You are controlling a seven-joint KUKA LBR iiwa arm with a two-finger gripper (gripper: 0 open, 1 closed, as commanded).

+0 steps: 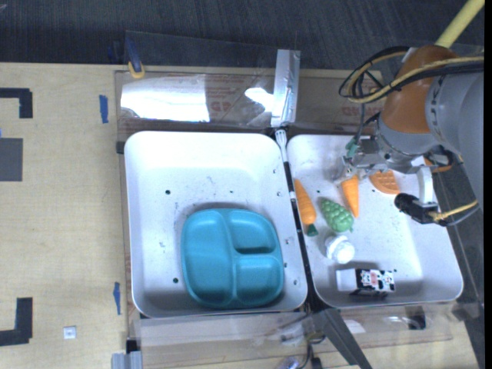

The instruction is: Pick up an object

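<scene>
My gripper point(352, 164) hangs over the upper middle of the right bin point(438, 271), below the arm's orange band. A short orange carrot point(351, 194) lies right under it, its top end meeting the gripper. A longer carrot point(305, 204) rests along the bin's left wall. Beside it lies a bumpy green toy point(337, 214), with a small white bottle point(339, 248) just below. A black-and-white carton point(367, 280) lies near the front wall. An orange piece point(383, 181) sits partly under the arm.
The left bin point(154, 160) holds a blue divided plate point(231, 257) toward its front. A divider wall point(294, 206) separates the two bins. Cables and a black fitting point(415, 204) hang from the arm over the right bin's right side.
</scene>
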